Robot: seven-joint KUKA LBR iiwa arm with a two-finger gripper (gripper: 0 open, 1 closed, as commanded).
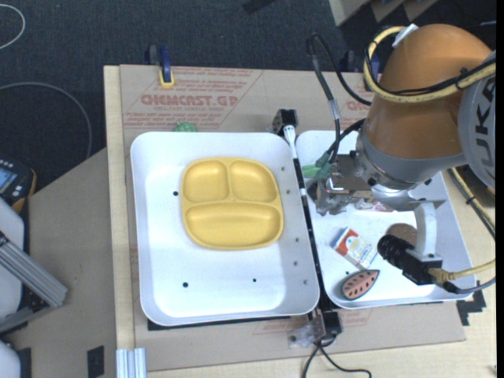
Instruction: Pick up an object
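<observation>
Lying in the right bin [465, 246], near its front edge, a small white packet with red and blue print [352, 245] sits just below and in front of the gripper [340, 198]; its lettering is too small to read. Just in front of that packet, by the bin's front rim, rests an oval brown brush-like thing with a pink edge [359, 284]. A round brown object [403, 232] shows beside the arm's black fitting, partly hidden. A bit of green [312, 169] peeks out at the gripper's left side, against the divider between the bins. The gripper hangs low over the right bin's left part; whether it is spread or closed I cannot tell from here, since the arm's orange band [417, 85] and grey wrist cover much of it.

One yellow plate with three compartments [231, 202] lies alone in the left bin [157, 266], well apart from the gripper. Two white bins sit side by side on a brown board [189, 93] printed in red "CHEMCAST GP".
</observation>
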